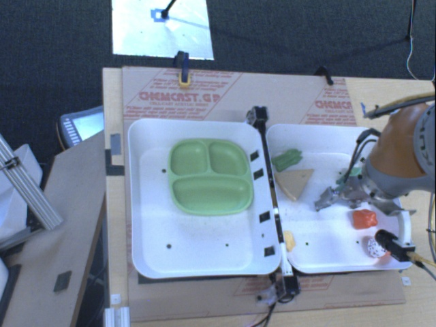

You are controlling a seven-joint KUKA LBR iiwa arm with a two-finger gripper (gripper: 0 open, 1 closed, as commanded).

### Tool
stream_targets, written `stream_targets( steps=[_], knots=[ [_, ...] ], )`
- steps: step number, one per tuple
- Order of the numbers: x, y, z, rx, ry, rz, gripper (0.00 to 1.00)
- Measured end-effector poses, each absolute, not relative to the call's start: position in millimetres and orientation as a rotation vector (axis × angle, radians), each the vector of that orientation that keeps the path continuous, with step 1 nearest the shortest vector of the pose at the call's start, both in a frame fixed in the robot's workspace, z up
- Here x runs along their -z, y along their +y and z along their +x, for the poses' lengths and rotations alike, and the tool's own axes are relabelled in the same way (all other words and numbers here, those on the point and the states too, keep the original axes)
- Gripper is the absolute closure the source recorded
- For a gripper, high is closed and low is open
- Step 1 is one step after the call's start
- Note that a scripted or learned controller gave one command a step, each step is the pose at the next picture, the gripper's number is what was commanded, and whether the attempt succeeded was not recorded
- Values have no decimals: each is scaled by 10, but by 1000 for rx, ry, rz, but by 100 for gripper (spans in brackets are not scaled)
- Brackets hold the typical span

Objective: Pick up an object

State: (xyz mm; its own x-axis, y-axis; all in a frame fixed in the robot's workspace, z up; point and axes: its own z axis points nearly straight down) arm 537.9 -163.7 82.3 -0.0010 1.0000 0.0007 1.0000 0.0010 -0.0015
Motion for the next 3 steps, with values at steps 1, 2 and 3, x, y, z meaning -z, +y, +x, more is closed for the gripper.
stream_targets(
  steps=[1,2,3],
  knots=[
    [-954,-1643,5394,2,-2226,-2222,100],
    [-1570,-1700,5361,5,-2227,-2225,100],
    [-2177,-1668,5454,6,-2232,-2221,100]
  ],
)
